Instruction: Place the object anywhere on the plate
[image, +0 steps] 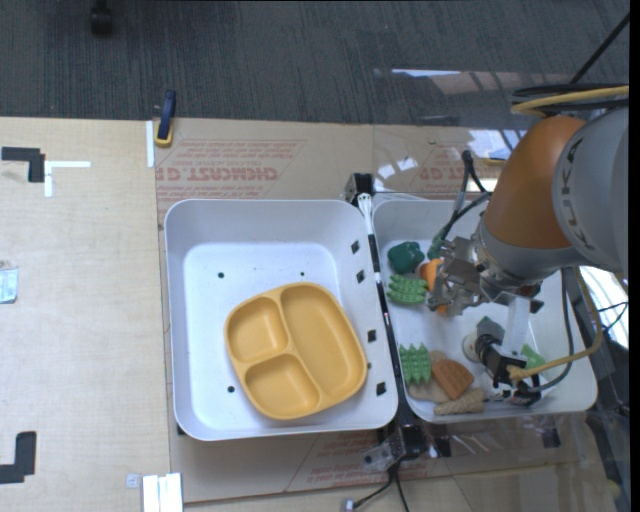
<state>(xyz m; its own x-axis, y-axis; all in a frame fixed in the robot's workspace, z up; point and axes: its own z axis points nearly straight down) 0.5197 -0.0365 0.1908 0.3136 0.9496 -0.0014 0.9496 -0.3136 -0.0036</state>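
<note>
The grey arm reaches over the right bin, its gripper low among the toys there; whether the jaws stand apart or together cannot be told. The left bin holds the yellow three-part plate, which carries nothing. Near the gripper lie a dark green toy, an orange piece, two light green ridged pieces and a brown toy.
</note>
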